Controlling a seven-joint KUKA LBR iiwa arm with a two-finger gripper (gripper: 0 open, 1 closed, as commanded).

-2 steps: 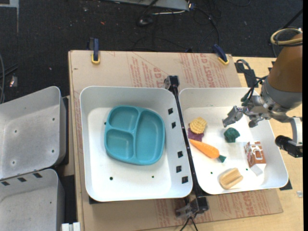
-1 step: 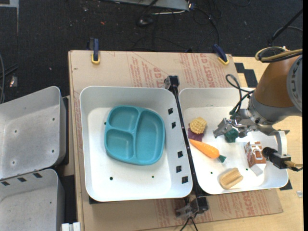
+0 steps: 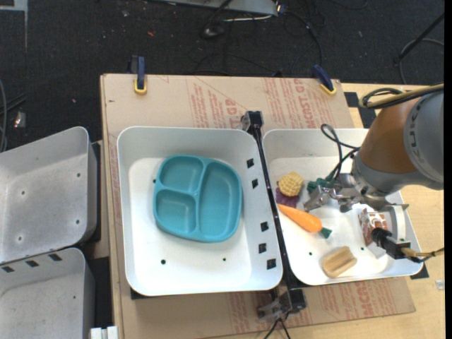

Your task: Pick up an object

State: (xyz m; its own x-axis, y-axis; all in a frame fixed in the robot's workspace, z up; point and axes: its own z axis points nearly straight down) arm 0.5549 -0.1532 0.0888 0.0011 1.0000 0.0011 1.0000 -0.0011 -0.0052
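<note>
Two shallow white bins sit side by side on the bench, the left white bin [image 3: 141,260] in the middle of the frame and the right white bin [image 3: 296,143] toward the right side. The left one holds a teal plastic plate with three parts [image 3: 198,197]. The right one holds the things to pick from: a small yellow bumpy corn piece [image 3: 289,184] near its upper left, an orange toy carrot with a green tip [image 3: 302,219] lying slanted in the middle, and a tan block like a piece of bread [image 3: 339,262] near the lower edge. The grey arm with the orange band [image 3: 395,143] comes in from the right of the frame and bends down into the right bin. Its gripper [image 3: 321,193] is low, just right of the corn piece and just above the carrot. I think this is the reaching step, because nothing is lifted yet. I cannot tell how wide the pincer is; its metal parts are dark and mixed up, and I see nothing held in it. The next move likely calls for going down over one toy, most likely the corn or the carrot, then closing and lifting straight up. The carrot is round and slanted, so it may roll away.
</note>
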